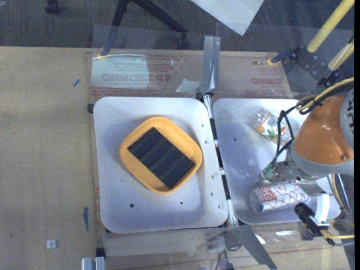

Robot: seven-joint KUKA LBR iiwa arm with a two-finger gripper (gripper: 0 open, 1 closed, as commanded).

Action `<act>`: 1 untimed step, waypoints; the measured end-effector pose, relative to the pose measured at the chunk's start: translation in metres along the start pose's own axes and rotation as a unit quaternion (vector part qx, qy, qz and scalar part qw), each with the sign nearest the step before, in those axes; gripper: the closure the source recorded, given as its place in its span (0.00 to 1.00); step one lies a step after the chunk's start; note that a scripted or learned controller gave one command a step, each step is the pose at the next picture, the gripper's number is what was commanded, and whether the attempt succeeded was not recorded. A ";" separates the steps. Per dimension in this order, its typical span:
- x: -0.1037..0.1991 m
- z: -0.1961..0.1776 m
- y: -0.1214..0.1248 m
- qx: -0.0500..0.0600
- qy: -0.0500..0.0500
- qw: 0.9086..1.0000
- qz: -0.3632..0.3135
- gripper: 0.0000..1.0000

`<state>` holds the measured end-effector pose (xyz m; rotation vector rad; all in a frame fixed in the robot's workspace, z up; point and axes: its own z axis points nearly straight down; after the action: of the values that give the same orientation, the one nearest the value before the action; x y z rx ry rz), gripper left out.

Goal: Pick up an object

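A white cup with a red pattern (pixel 279 197) lies on its side at the near edge of the right bin (pixel 239 151), just below the hand (pixel 275 174); whether the hand is spread or pinched, I cannot tell. A clear crumpled wrapper (pixel 265 121) lies farther back. The left bin (pixel 112 167) holds a yellow pad with a black ribbed top (pixel 161 160).

The two shallow white bins (pixel 112 151) look like smooth, matt plastic. The rounded yellow tray (pixel 135 162) seems soft-sheened plastic, with a dark ribbed matt insert (pixel 161 157). The bench (pixel 39 151) is pale matt wood. The red-patterned white cylinder (pixel 279 197) looks like paper-wrapped.
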<state>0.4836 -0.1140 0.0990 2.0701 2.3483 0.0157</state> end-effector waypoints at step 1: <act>-0.015 -0.163 0.091 0.005 0.001 0.987 -0.160 1.00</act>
<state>0.5735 -0.1172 0.2638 1.6709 2.6553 0.0015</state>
